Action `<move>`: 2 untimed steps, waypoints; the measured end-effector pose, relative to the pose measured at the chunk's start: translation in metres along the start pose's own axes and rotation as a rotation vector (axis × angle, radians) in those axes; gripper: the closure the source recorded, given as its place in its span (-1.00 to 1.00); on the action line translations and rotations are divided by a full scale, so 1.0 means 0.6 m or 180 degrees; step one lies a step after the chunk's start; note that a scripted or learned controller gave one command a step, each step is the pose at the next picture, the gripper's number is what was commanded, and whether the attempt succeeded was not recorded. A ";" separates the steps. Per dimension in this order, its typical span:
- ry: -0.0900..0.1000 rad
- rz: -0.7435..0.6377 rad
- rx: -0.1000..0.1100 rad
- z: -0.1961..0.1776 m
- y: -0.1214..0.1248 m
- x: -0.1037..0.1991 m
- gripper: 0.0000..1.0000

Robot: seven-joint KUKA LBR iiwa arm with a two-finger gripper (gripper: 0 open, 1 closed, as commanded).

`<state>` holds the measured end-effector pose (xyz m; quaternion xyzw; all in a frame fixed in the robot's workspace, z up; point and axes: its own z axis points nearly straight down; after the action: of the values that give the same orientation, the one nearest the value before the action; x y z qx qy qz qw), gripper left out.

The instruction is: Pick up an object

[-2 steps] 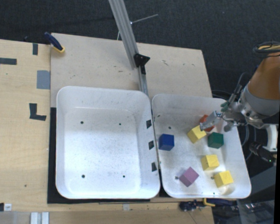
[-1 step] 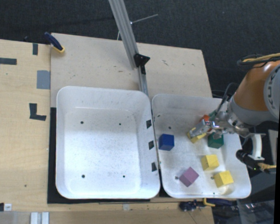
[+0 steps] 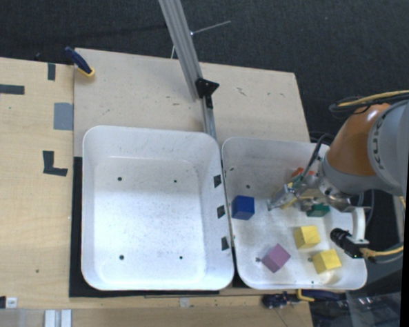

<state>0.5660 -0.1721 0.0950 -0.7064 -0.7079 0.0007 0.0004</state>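
The gripper (image 3: 283,199) hangs over the right bin (image 3: 260,152) near its right edge; I cannot tell its state. A blue cube (image 3: 243,207) sits just left, edges roughly square to the bin's left wall.

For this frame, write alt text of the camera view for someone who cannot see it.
The grey arm's gripper hangs low over the right bin, which holds a blue cube, a purple block, two yellow blocks and a green piece. The left bin sits beside it.
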 end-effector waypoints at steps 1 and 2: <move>0.0005 0.0000 0.0004 -0.018 -0.001 0.001 1.00; -0.0003 0.0000 -0.0021 -0.122 0.005 0.008 1.00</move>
<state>0.5691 -0.1671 0.1682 -0.7063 -0.7079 -0.0013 -0.0023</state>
